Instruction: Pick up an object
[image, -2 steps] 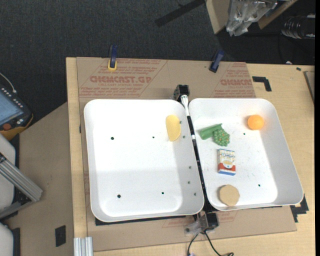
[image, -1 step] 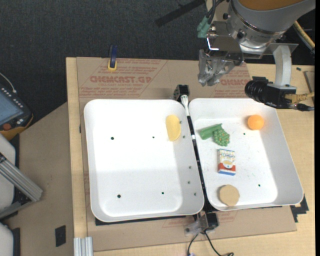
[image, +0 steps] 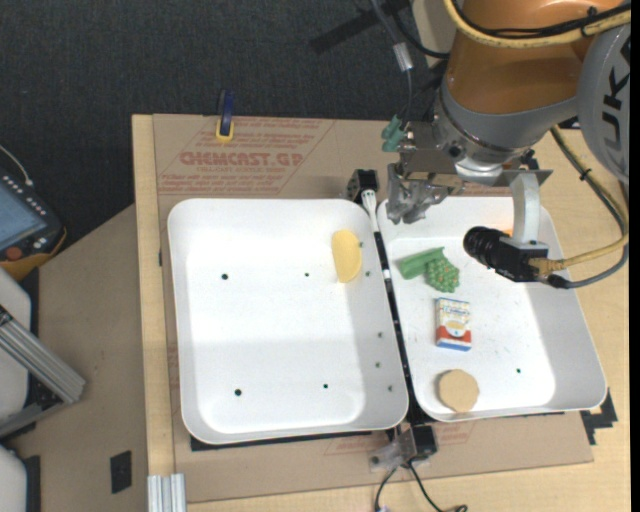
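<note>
End effector (image: 408, 203), finger state not discernible, hangs just beyond the green toy (image: 430, 267) in the right bin (image: 560, 350). The toy looks light, knobbly and rigid; best gripped across its narrow stem.

My two white bins (image: 200, 300) sit side by side on a cardboard sheet (image: 250, 150) printed with red lettering. A blue and yellow clamp (image: 226, 118) grips the sheet's far edge. Dark carpet (image: 120, 60) lies beyond. A grey rail (image: 40, 365) slants at the left.
</note>
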